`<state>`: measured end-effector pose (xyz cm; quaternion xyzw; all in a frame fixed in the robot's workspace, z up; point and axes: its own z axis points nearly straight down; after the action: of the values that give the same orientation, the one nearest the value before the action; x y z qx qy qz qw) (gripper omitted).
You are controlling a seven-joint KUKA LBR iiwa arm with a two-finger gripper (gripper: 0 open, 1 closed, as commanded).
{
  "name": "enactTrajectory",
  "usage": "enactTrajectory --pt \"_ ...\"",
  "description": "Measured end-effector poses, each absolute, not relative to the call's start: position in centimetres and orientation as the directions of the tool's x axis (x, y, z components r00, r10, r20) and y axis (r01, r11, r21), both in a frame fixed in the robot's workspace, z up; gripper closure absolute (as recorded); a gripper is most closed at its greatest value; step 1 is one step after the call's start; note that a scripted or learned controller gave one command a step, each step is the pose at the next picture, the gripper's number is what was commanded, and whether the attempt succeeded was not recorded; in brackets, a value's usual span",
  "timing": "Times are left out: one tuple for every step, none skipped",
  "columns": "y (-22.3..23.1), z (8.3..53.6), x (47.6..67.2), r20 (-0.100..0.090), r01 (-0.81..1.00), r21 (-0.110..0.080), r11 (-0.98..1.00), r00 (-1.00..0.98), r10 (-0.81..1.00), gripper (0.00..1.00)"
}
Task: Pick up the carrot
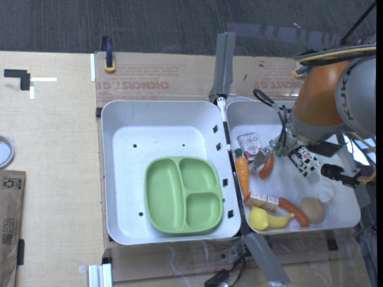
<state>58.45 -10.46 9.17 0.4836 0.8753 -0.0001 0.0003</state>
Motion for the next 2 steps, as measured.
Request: enactTrajectory --pt "-10.6 10.1 58.5 -0.002 0.849 0.002 0.529 -0.529 0.849 1.0" --pt "-15.4 15.8 54.4 -0.001 0.935 -0.001 0.355 -0.355 0.935 1.0"
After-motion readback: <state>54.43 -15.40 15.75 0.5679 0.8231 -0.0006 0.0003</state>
